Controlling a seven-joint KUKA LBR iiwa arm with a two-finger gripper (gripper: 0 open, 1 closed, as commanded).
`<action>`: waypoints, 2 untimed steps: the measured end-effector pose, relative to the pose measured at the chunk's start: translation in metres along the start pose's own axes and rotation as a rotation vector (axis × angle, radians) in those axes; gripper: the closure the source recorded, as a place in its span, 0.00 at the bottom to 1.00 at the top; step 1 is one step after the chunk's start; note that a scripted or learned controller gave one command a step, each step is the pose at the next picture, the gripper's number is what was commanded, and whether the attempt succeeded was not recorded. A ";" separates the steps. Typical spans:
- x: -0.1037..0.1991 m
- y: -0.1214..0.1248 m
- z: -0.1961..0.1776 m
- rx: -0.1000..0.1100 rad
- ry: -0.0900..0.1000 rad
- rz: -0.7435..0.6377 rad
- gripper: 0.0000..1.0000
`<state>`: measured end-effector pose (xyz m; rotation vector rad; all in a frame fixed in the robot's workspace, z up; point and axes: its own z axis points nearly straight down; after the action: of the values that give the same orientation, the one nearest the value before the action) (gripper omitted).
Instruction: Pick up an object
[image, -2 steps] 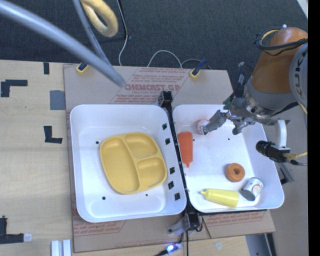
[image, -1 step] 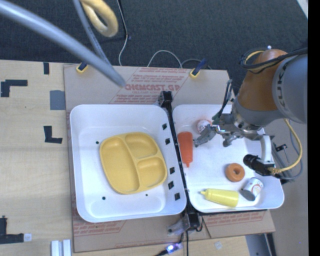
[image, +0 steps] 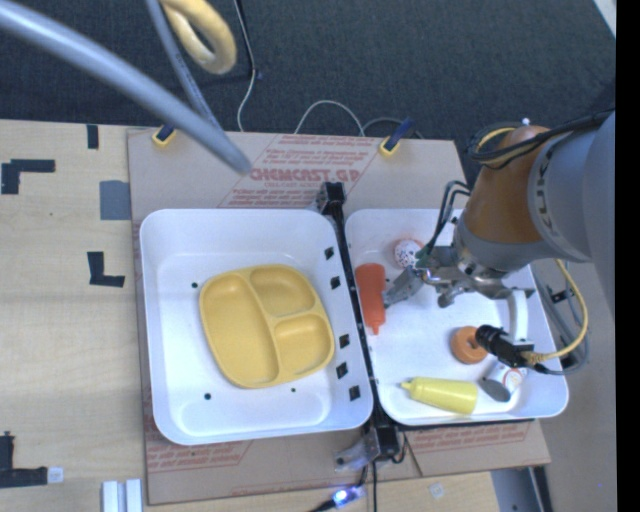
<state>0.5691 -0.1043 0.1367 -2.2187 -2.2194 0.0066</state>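
My gripper (image: 405, 287) hangs low over the right bin (image: 425, 360), just right of an orange carrot-like piece (image: 372, 296) that lies along the bin's left wall. A small white and red ball (image: 406, 251) sits just behind the gripper. An orange round piece (image: 465, 345) lies to the right, and a yellow squeeze bottle (image: 442, 394) lies on its side near the front wall. Nothing shows between the fingers.
The left bin (image: 170, 300) holds a yellow divided plate (image: 265, 324). A small grey and white item (image: 503, 382) rests at the right bin's front right corner. A black divider (image: 345, 300) runs between the bins. Cables loop by the arm's right side.
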 end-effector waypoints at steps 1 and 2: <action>0.001 0.005 0.031 -0.016 0.002 -0.003 0.00; 0.002 0.004 0.024 -0.012 0.002 -0.003 1.00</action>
<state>0.5728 -0.1027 0.1126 -2.2203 -2.2279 -0.0095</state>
